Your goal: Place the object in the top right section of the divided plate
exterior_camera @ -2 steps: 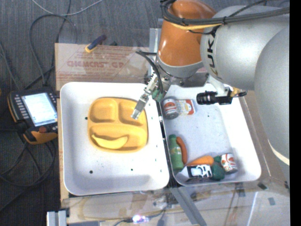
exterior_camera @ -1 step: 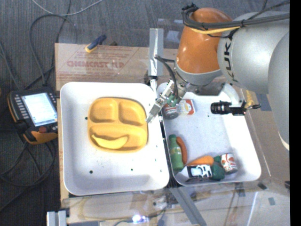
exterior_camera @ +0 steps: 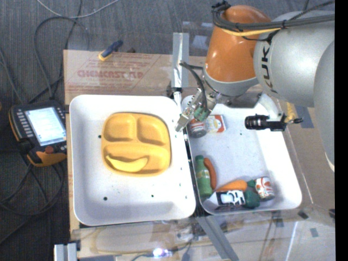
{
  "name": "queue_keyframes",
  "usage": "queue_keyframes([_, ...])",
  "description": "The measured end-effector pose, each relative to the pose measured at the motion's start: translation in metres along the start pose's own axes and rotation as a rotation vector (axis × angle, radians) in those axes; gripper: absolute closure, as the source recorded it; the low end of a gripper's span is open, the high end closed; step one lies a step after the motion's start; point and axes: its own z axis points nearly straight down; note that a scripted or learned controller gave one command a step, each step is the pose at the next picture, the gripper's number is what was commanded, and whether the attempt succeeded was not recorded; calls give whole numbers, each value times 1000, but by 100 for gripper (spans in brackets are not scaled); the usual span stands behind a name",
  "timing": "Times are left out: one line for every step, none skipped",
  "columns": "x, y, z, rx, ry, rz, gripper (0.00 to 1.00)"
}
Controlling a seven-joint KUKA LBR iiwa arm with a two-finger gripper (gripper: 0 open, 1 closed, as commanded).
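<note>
Nearest to us, in the near corner of the right bin point(exterior_camera: 255, 156), we see a small heap: a black-and-white thing point(exterior_camera: 231, 198), a carrot point(exterior_camera: 231, 186) lying across its top, a dark green thing point(exterior_camera: 251, 199) and a red-and-white can point(exterior_camera: 265, 187) hard against the corner. Just left of the heap lies a green bottle point(exterior_camera: 204, 179), lengthwise along the bin's left wall, with a reddish-orange piece point(exterior_camera: 211, 173) touching its side. Farther back, the arm point(exterior_camera: 239, 42) reaches down over the far left corner of this bin, and the gripper point(exterior_camera: 185, 121) hangs at a slant above the wall shared by the two bins. We cannot tell whether it is spread or closed, as its own body hides the tips. Just beside it sits a small can point(exterior_camera: 197, 128) – probably the object meant, though the view is too poor for us to be sure – next to a red-and-white packet point(exterior_camera: 216, 124). In the left bin point(exterior_camera: 81, 145) the yellow divided plate point(exterior_camera: 136, 143) lies flat near the middle. Its top right section point(exterior_camera: 152, 126) faces the gripper across the bin walls.
</note>
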Motion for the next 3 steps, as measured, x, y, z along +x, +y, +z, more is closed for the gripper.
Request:
queue_keyframes([56, 6, 31, -1, 3, -335, 100])
queue_keyframes([134, -10, 48, 2, 5, -375, 100])
queue_keyframes([113, -2, 49, -1, 5, -344, 100])
